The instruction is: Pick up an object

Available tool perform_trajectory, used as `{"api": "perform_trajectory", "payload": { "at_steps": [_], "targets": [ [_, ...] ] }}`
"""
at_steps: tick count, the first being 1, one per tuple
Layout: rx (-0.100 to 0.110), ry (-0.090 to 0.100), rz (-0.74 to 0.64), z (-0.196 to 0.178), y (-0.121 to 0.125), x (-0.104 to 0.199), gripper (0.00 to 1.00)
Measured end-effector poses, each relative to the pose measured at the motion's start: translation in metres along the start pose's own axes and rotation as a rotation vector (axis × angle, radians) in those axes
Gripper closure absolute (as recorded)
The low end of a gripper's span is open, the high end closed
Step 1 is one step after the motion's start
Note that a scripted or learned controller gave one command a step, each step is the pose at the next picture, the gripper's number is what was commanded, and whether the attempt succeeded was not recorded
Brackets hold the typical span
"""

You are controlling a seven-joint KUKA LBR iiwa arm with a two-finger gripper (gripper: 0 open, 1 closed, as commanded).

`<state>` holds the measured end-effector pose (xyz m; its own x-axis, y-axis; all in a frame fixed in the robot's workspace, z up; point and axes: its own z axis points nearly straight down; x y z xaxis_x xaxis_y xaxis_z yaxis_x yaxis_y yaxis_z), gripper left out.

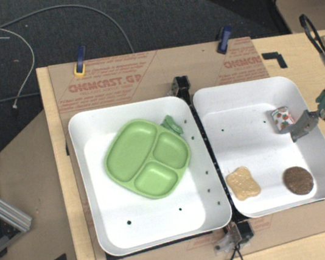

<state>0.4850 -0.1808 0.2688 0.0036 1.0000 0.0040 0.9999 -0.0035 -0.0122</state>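
White plastic bins sit side by side on the counter (141, 74), which is faced with printed cardboard. Left bin (104, 222): a green divided plate (147, 158) with three compartments lies near the centre, tilted diagonally; a small darker green item (173, 124) lies touching its upper right edge, its identity hard to make out. Right bin (245, 106): a tan, lumpy cracker-like piece (243, 182) lies near the front left corner; a round brown cookie-like disc (298, 180) lies near the front right corner, well apart from it; a small white object with red and green markings (282, 117) lies at the right wall. Tool (302, 126): a grey part reaches over the right rim, just beside the small white object; nothing is visibly grasped, and whether it is released or clenched cannot be told. Much of the arm is cut off at the right edge. Two blue clamps (80, 60) hold the counter's far edge.
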Motion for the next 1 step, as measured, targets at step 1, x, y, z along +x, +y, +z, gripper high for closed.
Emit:
{"api": "perform_trajectory", "payload": {
  "at_steps": [1],
  "targets": [
    [-0.011,-0.003,-0.004,-0.0054,0.0021,0.0005,0.0]
  ]
}}
